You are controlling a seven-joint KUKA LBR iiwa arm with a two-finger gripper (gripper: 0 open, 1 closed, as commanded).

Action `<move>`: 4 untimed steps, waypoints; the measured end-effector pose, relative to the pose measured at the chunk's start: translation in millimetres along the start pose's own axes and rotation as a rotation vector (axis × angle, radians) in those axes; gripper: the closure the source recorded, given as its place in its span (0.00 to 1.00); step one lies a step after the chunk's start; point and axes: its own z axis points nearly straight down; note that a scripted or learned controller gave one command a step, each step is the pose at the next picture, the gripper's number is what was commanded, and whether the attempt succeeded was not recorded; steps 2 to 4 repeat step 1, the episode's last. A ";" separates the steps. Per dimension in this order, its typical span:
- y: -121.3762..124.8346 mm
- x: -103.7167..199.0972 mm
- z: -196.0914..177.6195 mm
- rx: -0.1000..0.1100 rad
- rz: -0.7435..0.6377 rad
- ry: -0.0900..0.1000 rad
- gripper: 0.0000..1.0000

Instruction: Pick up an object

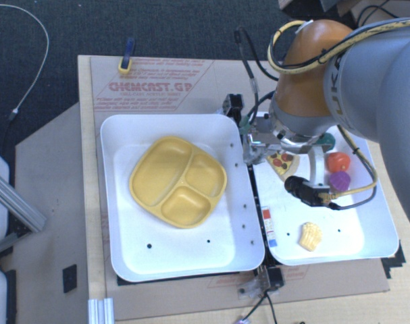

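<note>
Two white bins are seen side by side on the bench. The left bin (123, 235) is occupied by a yellow divided plate (178, 181), which lies flat near its middle. The arm (367, 66) is reached in from the right and is hung over the upper left part of the right bin (356, 238), near the wall shared by the bins. The gripper (262, 144) is largely hidden under the wrist, so whether it is open or closed cannot be told, and nothing can be seen held in it. Just beside it, a pizza slice (284, 163) is partly covered by the wrist. To the right, an orange ball (338, 160) is set just above a purple piece (340, 180), the two nearly touching. A pale yellow piece (311, 235) lies apart, toward the bin's near edge.
</note>
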 end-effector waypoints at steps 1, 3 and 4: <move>13.5 40.3 -7.0 -0.001 -0.001 0.001 1.00; 13.5 40.3 -7.0 -0.001 -0.001 0.001 1.00; 13.5 40.3 -7.0 -0.001 -0.001 0.001 1.00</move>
